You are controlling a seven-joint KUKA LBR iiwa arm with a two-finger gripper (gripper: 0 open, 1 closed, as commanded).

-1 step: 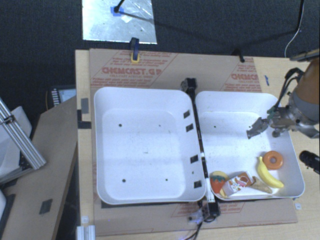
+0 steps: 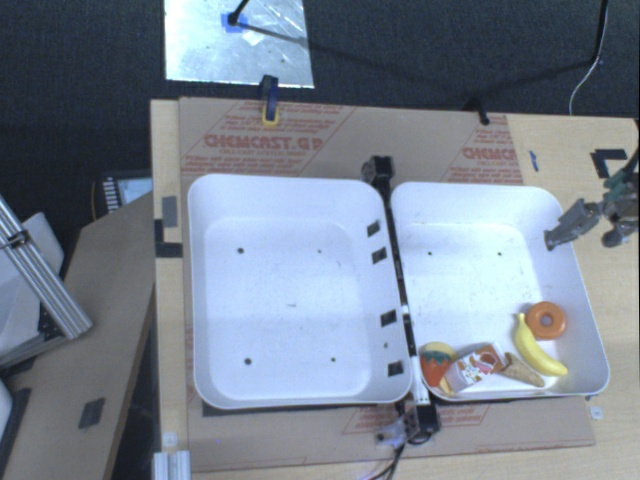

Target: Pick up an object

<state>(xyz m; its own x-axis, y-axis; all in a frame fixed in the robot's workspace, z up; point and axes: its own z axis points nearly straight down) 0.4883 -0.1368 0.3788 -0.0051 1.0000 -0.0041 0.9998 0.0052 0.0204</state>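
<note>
The right bin [image 2: 470, 258] holds a small pile in its front right corner. There lies a yellow banana [image 2: 540, 348], with an orange ring-shaped piece [image 2: 546, 318] just behind it. To the left are a red and white packet [image 2: 475, 366], a brown wedge [image 2: 523, 372] and a red-orange round fruit [image 2: 436, 363] against the bin's left wall. My gripper [image 2: 590, 230] hangs over the bin's right rim, well behind the pile and apart from every object. Nothing shows in its grasp.
The left bin [image 2: 290, 288] stands beside the right one, with black clips [image 2: 385, 288] along the shared wall. A shiny metal sheet [image 2: 238, 28] and a yellow clamp [image 2: 270, 103] lie at the back. An aluminium rail [image 2: 40, 278] juts in at the left.
</note>
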